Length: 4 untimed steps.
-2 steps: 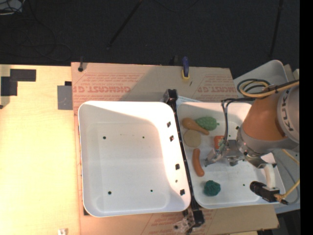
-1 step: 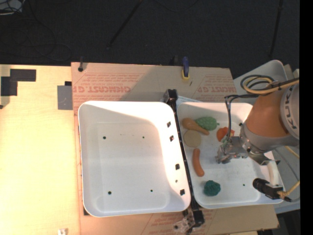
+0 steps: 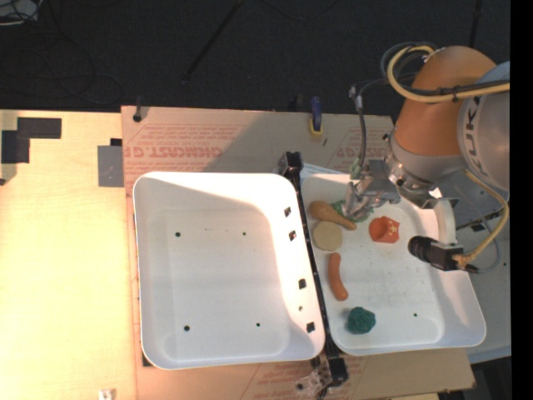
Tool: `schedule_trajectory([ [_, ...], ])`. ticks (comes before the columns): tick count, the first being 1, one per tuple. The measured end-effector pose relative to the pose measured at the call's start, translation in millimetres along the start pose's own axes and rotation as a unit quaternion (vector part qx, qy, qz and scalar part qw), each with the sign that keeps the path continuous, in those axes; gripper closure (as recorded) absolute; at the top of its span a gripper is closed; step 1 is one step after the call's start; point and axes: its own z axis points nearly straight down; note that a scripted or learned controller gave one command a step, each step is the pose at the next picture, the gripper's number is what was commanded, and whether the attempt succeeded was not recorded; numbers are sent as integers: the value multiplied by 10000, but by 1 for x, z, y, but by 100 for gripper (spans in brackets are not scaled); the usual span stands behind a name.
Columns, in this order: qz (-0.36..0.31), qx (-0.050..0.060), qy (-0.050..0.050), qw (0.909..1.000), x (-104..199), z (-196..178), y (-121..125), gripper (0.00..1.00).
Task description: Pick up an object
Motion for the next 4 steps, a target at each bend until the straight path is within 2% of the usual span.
schedule_trajectory([
  [1,1,2,8,10000,62,-109,4,100],
  [2,11,33,3,10000,117,-101,64,100],
  [3,50,24,-5,10000,61,-181,26,100],
  [4,51,111,-5,9999,28,-32,32,100],
])
